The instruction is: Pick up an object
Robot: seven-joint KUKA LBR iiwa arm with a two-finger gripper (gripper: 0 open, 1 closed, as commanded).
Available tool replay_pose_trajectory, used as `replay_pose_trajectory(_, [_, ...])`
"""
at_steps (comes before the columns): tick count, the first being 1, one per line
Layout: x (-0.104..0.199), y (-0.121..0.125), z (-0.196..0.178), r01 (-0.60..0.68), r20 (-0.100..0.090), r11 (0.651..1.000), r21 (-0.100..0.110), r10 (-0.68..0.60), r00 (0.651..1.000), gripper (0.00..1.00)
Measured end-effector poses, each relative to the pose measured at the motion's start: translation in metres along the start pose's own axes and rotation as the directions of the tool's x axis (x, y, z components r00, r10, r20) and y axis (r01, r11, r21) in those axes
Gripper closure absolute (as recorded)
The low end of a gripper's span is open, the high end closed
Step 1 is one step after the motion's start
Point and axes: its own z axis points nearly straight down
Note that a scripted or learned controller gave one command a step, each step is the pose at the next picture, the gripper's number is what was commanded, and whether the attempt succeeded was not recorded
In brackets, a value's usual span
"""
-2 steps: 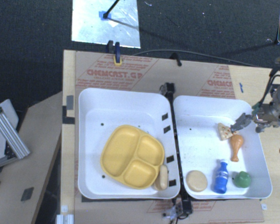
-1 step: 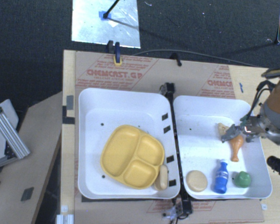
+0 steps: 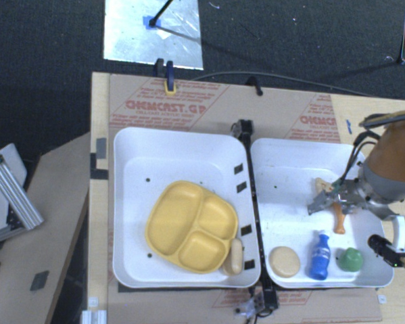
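Orange stick-like object (image 3: 338, 216) lies in right bin (image 3: 283, 169), mid-right, w/ gripper (image 3: 326, 197) right at its upper end; fingers blurred, can't tell if apart or together. Nearer front wall: blue bottle (image 3: 319, 255), label unreadable, green object (image 3: 350, 258), tan round item (image 3: 284, 261). Left bin (image 3: 129, 208) holds yellow divided tray (image 3: 191, 226). Cardboard on table (image 3: 158, 108) reads "CHEMCAST GP". Arm cut off at right.
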Motion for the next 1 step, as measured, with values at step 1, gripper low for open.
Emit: replay_pose_trajectory(1, [0.0008, 0.0004, 0.0307, 0.000, -0.001, 1.000, 0.000, 0.000, 1.000, 0.00])
